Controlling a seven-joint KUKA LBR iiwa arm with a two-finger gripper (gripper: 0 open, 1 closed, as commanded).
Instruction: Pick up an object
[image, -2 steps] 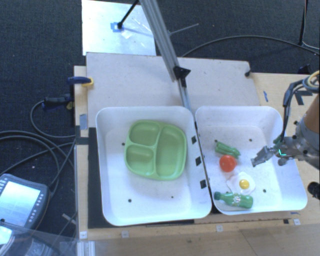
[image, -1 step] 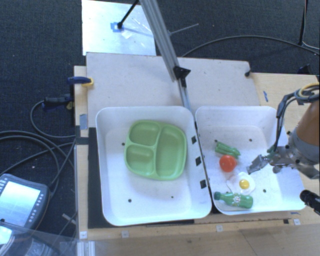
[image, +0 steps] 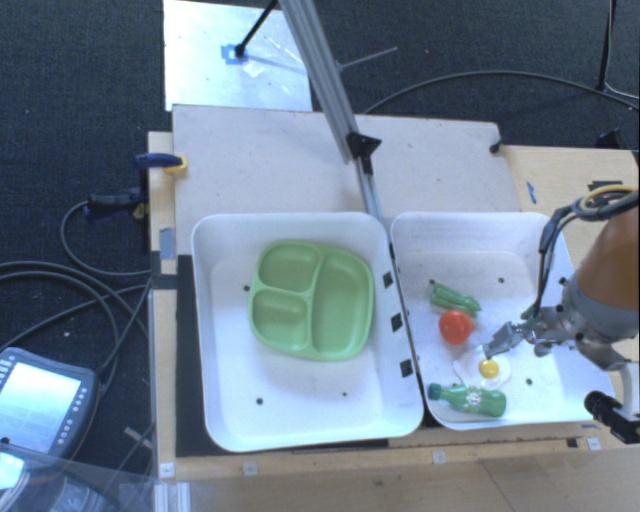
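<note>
Green bottle (image: 468, 399) lies on its side at the front edge of the right bin (image: 452, 238), cap end pointing left, nearest of the loose items. Just behind it, a fried-egg toy (image: 487, 371), white with a yellow yolk, touching or almost touching the bottle; hard to say which at this slant.

Gripper (image: 497, 343) reaches in from the right, low over the right bin, tip just above and beside the egg. Fingers too small and blurred to read; cannot tell whether they are open or closed, and nothing shows between them. Grey arm (image: 600, 320) with orange band at the right edge, yellow and black cables looping above it.

Red ball (image: 456, 326) sits left of the gripper tip, near but apart from it. Small green item (image: 454, 298), elongated, lies just behind the ball, angled.

Left bin (image: 225, 330) holds a green divided plate (image: 312, 300), three compartments, set toward the back and right.

Both bins side by side on the tabletop (image: 280, 160). Slanted metal pole (image: 325, 70) crosses the back. Blue-handled clamp (image: 160, 160) at the left edge. Pendant (image: 35, 400) with a lit screen on the floor, lower left, amid cables.
</note>
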